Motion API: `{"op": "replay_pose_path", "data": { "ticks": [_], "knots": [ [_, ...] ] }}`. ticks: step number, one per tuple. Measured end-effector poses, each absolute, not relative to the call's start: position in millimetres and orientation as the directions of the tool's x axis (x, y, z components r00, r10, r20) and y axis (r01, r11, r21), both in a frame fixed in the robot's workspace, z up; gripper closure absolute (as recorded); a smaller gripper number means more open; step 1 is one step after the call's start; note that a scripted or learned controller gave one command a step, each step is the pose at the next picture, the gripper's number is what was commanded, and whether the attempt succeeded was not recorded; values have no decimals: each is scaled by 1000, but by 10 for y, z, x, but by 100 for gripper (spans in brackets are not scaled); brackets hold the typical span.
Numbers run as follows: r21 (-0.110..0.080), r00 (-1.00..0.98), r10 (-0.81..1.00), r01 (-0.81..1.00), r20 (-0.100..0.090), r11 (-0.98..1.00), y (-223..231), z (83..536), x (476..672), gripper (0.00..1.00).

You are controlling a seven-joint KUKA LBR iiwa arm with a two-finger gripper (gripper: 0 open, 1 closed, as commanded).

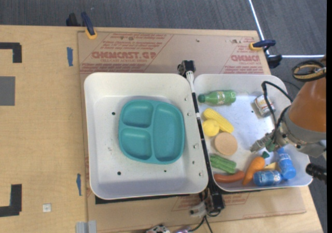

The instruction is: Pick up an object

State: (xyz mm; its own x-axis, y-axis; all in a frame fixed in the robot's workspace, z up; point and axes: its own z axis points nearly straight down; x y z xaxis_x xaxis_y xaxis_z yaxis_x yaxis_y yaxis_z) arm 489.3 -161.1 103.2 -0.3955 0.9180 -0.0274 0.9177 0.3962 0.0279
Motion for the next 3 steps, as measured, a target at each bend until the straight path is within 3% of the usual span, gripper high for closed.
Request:
{"op": "replay_pose_path", "data": {
  "ticks": [1, 2, 3],
  "knots": [
    [7, -29, 1000, 1000, -4, 29, -1396, 862, 4809, 100],
    [6, -28, 1000, 1000, -3, 28, -1397, 858, 4806, 0],
    [2, -230, 973, 973, 0, 230, -958, 949, 5579, 0]
  ]
}}
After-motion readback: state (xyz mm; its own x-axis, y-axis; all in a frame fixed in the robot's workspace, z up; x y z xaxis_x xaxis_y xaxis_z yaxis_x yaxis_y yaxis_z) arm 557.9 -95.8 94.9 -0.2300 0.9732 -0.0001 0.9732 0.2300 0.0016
